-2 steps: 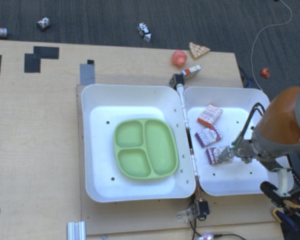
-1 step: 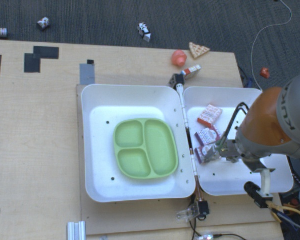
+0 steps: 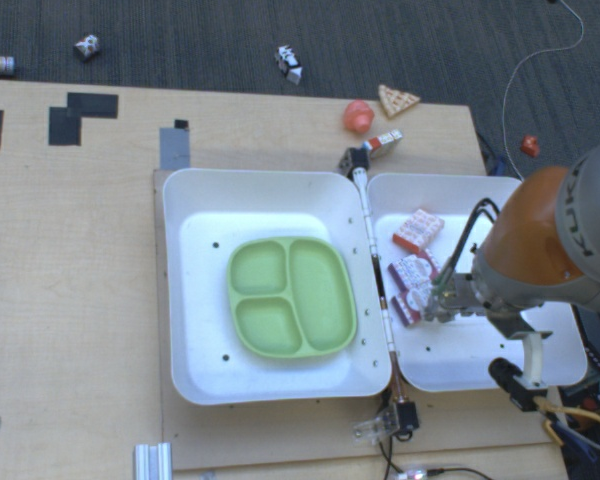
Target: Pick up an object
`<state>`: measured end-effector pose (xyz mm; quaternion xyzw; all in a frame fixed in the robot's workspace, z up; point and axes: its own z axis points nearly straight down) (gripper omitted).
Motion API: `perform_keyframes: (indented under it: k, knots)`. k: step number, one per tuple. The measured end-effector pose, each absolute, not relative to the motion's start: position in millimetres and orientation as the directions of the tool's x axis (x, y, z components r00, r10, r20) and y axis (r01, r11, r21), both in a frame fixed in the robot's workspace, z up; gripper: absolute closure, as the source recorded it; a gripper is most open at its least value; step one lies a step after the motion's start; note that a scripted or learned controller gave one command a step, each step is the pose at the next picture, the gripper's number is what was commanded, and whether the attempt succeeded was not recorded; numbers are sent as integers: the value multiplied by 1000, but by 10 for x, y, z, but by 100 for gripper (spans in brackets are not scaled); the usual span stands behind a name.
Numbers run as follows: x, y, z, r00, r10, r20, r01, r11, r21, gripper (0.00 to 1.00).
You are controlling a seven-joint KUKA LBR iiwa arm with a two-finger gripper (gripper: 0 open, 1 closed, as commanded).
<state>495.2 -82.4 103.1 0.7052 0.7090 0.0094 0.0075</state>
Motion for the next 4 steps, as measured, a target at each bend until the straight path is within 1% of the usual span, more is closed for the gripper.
perform_keyframes:
  k: [1,2,3,4]
  knots:
    - [4950,-827,1029,-5,1000,2,1000,5,24,0]
    - [4896,-855,869,-3,1000,1,1000,3,10,0]
    - [4916,-861,984,-4,1000,-2,1000,4,16,100]
    - [4916,-861,984,-4,1000,-2,1000,4,16,0]
